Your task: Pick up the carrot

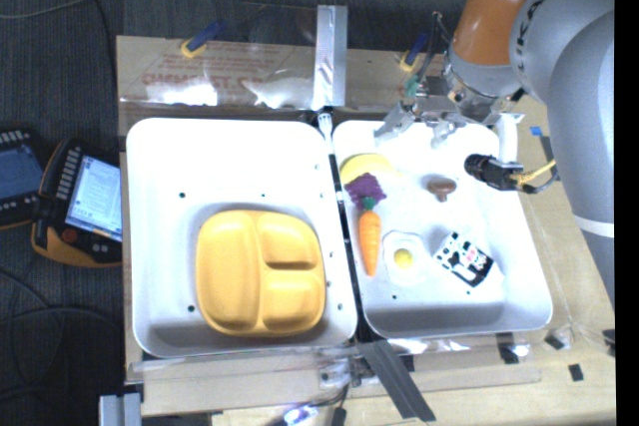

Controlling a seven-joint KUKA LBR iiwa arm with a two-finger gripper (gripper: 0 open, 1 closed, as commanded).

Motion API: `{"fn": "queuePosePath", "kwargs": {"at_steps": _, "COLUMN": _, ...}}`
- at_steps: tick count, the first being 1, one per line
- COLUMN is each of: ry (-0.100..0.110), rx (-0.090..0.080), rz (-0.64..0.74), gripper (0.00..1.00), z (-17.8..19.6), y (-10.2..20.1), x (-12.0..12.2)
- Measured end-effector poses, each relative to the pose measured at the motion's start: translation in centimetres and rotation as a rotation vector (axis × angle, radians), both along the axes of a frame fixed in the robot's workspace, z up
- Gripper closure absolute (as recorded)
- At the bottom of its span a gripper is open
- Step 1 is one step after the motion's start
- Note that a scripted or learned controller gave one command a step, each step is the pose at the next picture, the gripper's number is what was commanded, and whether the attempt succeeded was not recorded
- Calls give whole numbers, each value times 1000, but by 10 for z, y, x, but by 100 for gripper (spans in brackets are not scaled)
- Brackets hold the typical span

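Orange carrot well apart from end effector.

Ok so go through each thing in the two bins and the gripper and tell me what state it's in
Orange toy carrot: lying flat in the right bin, untouched.
Yellow divided plastic tray: upright in the left bin, compartments bare.
Fried egg toy: flat, yolk up.
Gripper: above the right bin's far edge, holding nothing.

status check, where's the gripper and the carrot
Gripper over right bin's far edge, holding nothing. Carrot by left wall, untouched. Purple toy touching its top.
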State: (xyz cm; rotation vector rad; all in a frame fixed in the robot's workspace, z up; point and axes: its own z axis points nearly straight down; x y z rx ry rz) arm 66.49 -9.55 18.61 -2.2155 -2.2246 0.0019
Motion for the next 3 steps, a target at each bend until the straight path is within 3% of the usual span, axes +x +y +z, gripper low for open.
{"fn": "queuePosePath", "kwargs": {"at_steps": 1, "ry": 0, "rx": -1, "rz": 80, "gripper": 0, "z": -3, "y": 23, "x": -76}}
{"fn": "queuePosePath", "kwargs": {"at_steps": 2, "ry": -13, "rx": -1, "rz": 45, "gripper": 0, "z": -96, "y": -5, "x": -99}}
{"fn": "queuePosePath", "kwargs": {"at_steps": 3, "ry": -20, "rx": -5, "rz": 144, "gripper": 0, "z": -95, "y": -9, "x": -143}}
